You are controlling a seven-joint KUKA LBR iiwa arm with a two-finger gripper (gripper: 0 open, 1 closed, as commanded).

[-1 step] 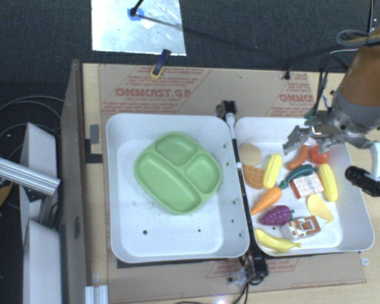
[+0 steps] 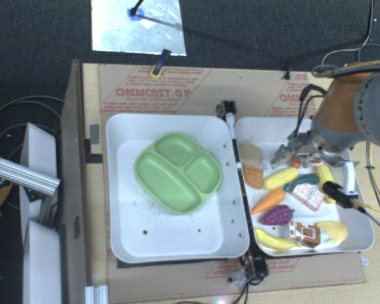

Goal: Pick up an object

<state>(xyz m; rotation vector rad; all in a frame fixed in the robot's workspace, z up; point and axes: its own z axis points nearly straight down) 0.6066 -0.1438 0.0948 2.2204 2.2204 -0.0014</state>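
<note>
Camera view shows the gripper (image 2: 290, 152) low in the right bin (image 2: 365, 236), just over the corn cob (image 2: 281, 178) amid toy food; whether its claw grips anything I cannot tell. A green plate (image 2: 178, 171) lies in the left bin (image 2: 123, 233).

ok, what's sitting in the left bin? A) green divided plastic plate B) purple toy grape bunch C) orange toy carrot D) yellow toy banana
A: the green divided plastic plate lies alone in the left white bin; the carrot, grapes and banana toys all lie in the right white bin.
</note>
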